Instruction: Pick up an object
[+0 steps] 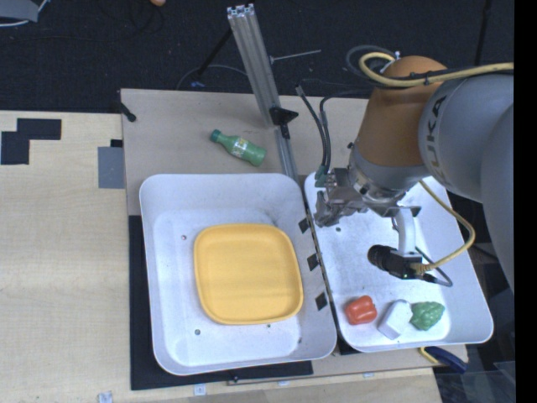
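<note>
On the grey arm (470, 133) I can read part of the maker's name, the letters "UKA", near the orange band (403, 116) at the upper right of the frame. The green bottle (237, 147) has a pale label, but the writing on it is too small for me to read.

The gripper (336, 201) hangs over the upper left corner of the right bin (470, 330), close to the edge where the 2 bins meet. I cannot tell if it is open or closed, and I see nothing held in it.

The objects to pick lie at the lower edge of the right bin: an orange-red object (362, 310), a white block (393, 319) just beside it, and a green object (426, 315) touching the block on its right. A black part with a cable (394, 261) is above them.

The left bin (164, 225) holds 1 yellow square plate (247, 273), lying flat in the middle.

The bench (176, 133) is of light wood. The bottle lies on its side there, above the left bin, near a slanted aluminium bar (260, 65). Behind the bench the floor is dark, with cables.
</note>
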`<move>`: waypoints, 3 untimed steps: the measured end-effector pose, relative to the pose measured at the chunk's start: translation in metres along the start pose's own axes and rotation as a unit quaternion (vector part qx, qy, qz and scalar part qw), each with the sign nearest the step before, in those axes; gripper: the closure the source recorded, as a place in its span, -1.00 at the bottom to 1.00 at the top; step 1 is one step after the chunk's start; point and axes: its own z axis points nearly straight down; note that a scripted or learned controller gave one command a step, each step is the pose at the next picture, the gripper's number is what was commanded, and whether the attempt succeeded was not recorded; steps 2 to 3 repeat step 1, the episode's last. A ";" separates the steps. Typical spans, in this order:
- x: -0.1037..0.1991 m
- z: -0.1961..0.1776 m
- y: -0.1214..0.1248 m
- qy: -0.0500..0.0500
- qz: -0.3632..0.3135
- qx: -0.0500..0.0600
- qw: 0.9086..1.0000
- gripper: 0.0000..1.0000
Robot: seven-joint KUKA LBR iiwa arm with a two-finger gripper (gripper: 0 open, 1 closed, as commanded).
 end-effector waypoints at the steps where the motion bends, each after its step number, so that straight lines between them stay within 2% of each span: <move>1: 0.050 0.005 -0.016 0.000 0.000 0.000 1.000 1.00; 3: 0.050 0.005 -0.016 0.000 0.000 0.000 1.000 1.00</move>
